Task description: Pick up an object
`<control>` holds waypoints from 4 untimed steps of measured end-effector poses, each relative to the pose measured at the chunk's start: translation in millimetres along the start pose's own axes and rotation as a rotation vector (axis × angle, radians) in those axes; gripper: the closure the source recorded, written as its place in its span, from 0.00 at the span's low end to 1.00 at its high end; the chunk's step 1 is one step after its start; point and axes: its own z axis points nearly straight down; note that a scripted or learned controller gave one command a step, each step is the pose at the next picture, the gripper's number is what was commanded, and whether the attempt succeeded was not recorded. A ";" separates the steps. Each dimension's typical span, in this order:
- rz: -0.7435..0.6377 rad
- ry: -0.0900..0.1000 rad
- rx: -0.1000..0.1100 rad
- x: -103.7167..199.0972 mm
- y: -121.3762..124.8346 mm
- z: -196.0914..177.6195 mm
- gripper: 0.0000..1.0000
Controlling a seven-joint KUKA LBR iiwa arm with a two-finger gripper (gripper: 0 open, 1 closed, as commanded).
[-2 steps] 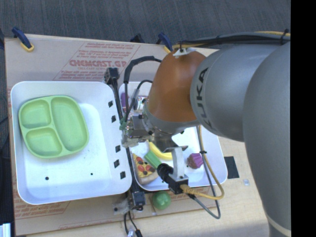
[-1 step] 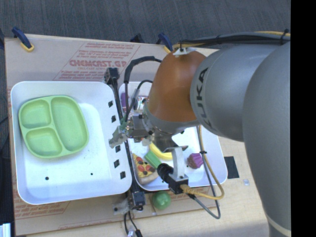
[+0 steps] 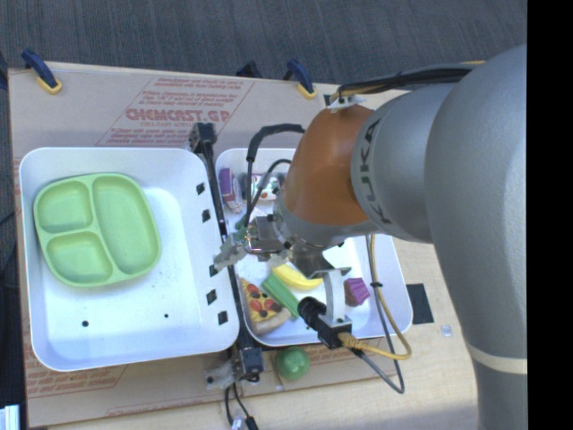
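The grey arm with its orange band (image 3: 331, 173) reaches down into the right bin (image 3: 394, 285) and covers most of it. My gripper (image 3: 260, 237) is low in that bin near its left wall, its tips hidden among the toys. A yellow banana-like toy (image 3: 295, 278) lies just below the wrist. A pizza slice toy (image 3: 264, 305) rests at the bin's front left. A purple piece (image 3: 357, 289) sits to the right of the banana. A purple-and-white item (image 3: 229, 186) shows at the bin's back left.
The left bin (image 3: 125, 321) holds a green divided plate (image 3: 97, 229) at its back left. A green round toy (image 3: 291, 362) lies on the bench in front of the right bin. A yellow cable (image 3: 380, 352) loops at the front right. Clamps hold the cardboard at the back.
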 end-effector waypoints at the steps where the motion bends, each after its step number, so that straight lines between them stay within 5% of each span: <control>1: 0.001 0.001 -0.001 0.4 0.1 -0.2 0.00; 2: 0.001 0.001 -0.001 0.4 0.1 -0.2 0.00; 3: 0.002 0.001 -0.002 -40.9 105.7 -0.8 0.00; 4: -0.004 0.002 0.000 -40.1 105.8 -10.6 1.00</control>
